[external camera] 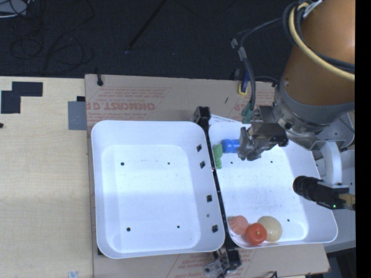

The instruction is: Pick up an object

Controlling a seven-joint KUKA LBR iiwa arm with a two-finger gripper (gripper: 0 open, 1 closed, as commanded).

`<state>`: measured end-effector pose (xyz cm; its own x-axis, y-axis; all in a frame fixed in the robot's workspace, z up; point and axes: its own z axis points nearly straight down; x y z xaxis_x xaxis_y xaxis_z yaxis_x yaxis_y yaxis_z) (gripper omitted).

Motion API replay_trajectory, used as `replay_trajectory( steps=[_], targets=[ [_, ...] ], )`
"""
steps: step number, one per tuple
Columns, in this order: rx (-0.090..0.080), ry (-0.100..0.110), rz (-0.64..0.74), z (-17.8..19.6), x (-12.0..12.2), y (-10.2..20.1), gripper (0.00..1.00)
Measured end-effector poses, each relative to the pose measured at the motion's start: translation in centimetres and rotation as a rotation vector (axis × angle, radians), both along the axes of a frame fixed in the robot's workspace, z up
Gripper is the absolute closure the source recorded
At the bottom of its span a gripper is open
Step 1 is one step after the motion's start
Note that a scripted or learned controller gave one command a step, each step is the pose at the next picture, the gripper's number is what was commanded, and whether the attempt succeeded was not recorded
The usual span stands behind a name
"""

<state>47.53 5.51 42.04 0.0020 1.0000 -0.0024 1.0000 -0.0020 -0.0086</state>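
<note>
My gripper hangs low over the far left part of the right bin. Just to its left lies a small blue object, close to or touching the gripper's tip. A green object rests beside the blue one, against the bin's left wall. In the near corner of the same bin sit a pink piece, a red ball and a cream round object, bunched together. Nothing shows as held.
The left bin stands alongside, parted from the right one by a black divider with clips. Both bins rest on a cardboard sheet. A black cylindrical part juts in over the right bin's right edge.
</note>
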Motion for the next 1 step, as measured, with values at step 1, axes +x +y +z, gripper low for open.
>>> replay_trajectory(
  steps=[1],
  targets=[
    [0.003,-0.019,0.001,12.41,0.08,-2.72,1.00]
  ],
)
